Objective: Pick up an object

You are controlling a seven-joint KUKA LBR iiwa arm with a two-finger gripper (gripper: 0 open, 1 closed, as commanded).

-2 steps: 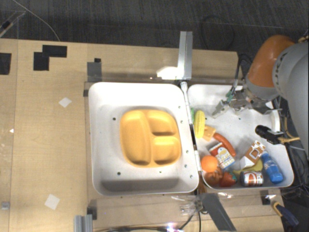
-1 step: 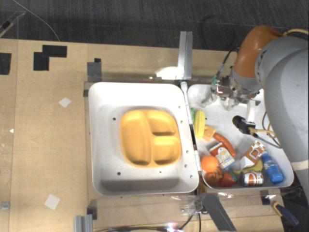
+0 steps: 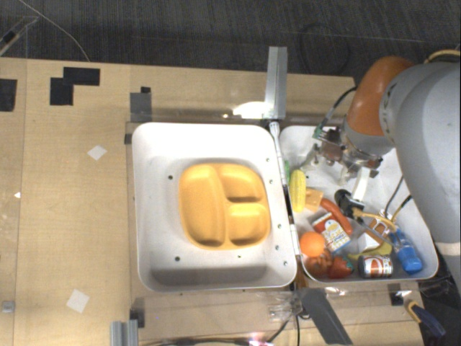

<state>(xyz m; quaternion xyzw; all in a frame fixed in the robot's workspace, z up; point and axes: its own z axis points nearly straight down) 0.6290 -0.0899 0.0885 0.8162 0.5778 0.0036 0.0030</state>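
Objects are lying heaped in the right bin (image 3: 426, 245): a corn cob (image 3: 297, 189) against the bin's left wall, an orange (image 3: 312, 244) and a soda can (image 3: 376, 267) near its front edge, a blue bottle (image 3: 408, 256) beside the can. Above the bin's back part the gripper (image 3: 341, 155) is hanging; how it stands I cannot tell. Left of that bin, a yellow divided tray (image 3: 220, 204) is sitting in the left bin (image 3: 151, 193).

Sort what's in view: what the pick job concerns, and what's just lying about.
Job:
gripper
right bin
corn
orange
can
blue bottle

Lying about:
yellow tray
left bin
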